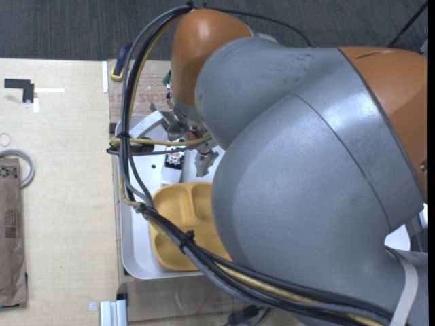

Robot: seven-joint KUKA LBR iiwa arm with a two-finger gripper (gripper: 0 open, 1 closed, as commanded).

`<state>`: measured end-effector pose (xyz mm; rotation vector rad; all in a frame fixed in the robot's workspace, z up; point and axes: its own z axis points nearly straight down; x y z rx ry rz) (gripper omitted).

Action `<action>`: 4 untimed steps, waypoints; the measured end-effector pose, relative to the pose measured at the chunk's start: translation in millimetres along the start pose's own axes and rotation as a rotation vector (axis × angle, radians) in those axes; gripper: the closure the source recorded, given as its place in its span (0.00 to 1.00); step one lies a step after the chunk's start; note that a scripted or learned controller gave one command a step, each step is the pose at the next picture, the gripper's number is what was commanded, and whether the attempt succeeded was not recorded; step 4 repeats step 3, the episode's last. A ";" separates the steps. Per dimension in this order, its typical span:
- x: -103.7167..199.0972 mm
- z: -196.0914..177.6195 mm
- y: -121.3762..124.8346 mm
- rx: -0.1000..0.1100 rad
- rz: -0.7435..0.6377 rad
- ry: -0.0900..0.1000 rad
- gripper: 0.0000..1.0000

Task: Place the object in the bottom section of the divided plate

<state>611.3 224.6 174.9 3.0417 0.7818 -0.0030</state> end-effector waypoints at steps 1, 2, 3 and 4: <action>-0.8 -9.0 3.7 -0.001 0.006 -0.002 1.00; 24.4 -78.3 11.4 -0.001 0.293 0.001 1.00; -34.3 -69.7 103.4 -0.001 0.306 -0.003 1.00; -34.3 -69.7 103.4 -0.001 0.306 -0.003 1.00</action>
